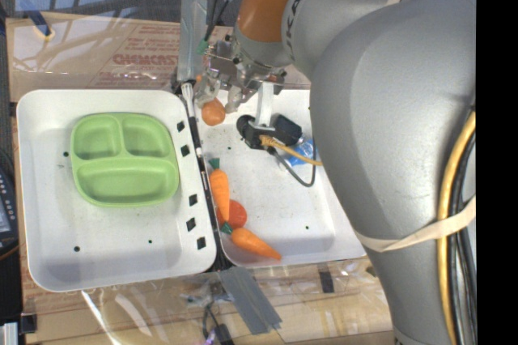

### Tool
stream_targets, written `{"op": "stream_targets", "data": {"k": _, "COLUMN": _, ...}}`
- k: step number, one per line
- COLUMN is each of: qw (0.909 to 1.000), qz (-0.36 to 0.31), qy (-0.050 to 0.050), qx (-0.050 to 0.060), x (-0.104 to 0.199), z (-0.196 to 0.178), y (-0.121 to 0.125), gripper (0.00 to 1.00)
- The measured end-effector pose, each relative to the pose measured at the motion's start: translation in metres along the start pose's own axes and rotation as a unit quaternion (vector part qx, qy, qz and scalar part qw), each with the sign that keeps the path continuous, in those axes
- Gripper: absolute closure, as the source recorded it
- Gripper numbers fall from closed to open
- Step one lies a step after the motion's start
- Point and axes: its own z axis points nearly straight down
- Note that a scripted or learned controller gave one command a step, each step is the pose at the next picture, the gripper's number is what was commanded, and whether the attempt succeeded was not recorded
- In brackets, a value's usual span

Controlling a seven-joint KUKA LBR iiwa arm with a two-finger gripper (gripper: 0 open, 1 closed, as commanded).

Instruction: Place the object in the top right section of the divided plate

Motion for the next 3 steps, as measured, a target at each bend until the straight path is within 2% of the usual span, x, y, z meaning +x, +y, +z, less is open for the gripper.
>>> {"op": "stream_targets", "data": {"k": 1, "qw": 0.9992, "qz": -0.04, "qy": 0.0, "qx": -0.003, "x": 0.041, "z": -0.045, "y": -0.01, "gripper": 1.0}}
{"op": "stream_targets", "data": {"k": 3, "qw": 0.9988, "qz": -0.048, "qy": -0.003, "qx": 0.002, "x": 0.043, "z": -0.06, "y": -0.011, "gripper": 1.0}}
